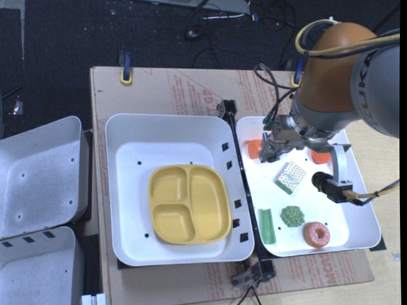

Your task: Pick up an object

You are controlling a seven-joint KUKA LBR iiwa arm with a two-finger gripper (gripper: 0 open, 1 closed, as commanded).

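While the arm (346, 68) is reaching in from the right over the right bin (362, 224), the gripper (272, 150) is hanging low above that bin's far left part, close to an orange piece (254, 148) lying by the wall. Whether the tool is spread or pressed together I cannot tell; its tip is dark and crowded by cables, and nothing is showing as caught in it.

The possible picks are all sitting in the right bin. A white checked block (290, 176) is lying just near of the gripper, a green lumpy ball (292, 216) is resting nearer still, a pink donut (316, 234) is lying beside it at the near right, and a green stick (266, 225) is lying along the left wall. A second orange bit (320, 157) is peeking out under the wrist at the far right. In the left bin (121, 170) a yellow tray (189, 203) is lying flat, well apart from the gripper.

Judging from this, the task is sitting at its early part: the approach seems made, but no grasp or lift is evident, so closing on something and raising it are both left.
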